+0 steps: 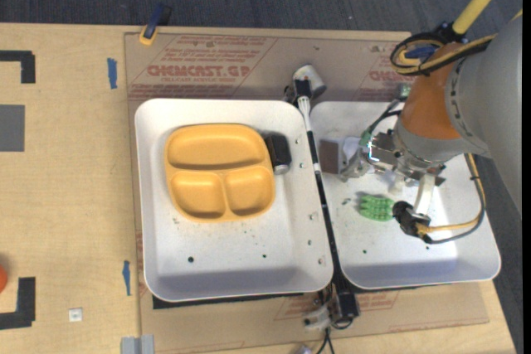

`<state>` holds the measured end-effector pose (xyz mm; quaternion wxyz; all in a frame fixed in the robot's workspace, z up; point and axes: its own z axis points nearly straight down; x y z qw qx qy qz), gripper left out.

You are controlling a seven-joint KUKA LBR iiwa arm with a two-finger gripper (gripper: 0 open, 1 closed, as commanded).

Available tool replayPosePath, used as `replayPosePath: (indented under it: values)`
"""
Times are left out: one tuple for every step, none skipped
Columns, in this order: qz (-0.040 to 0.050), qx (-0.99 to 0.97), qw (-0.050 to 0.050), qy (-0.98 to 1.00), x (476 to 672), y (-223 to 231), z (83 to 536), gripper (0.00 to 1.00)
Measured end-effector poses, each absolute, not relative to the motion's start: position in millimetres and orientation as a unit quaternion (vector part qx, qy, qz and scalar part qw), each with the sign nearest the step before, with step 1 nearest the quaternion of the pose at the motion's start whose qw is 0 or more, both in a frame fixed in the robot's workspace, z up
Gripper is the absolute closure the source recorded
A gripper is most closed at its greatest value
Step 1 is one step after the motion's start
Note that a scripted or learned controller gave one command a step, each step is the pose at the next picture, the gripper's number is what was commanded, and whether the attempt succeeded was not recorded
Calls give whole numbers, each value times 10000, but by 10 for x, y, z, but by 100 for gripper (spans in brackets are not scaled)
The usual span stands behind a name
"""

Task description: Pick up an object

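Note:
In the right bin (465, 261) lies a small green knobbly object (375, 207) near the middle. A brown block (329, 155) rests by that bin's left wall. My gripper (392, 175) hangs low over the right bin, under the orange band (421, 110) of the arm. It is just above and to the right of the green object, and right of the brown block. Nothing shows as held. In the left bin (166, 253) sits a yellow divided plate (221, 170) with a small black object (278, 152) against its right edge.
The grey arm (489, 95) covers the right bin's upper right corner. A yellow cable (452, 228) loops over that bin's right side. A black and white fixture (305, 85) stands at the top of the ridge between the bins.

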<state>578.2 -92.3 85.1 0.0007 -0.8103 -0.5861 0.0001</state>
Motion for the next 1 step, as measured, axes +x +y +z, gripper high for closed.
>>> replayPosePath:
  values:
    - [-5,-7680,-9,-6404,6163,-995,852,0]
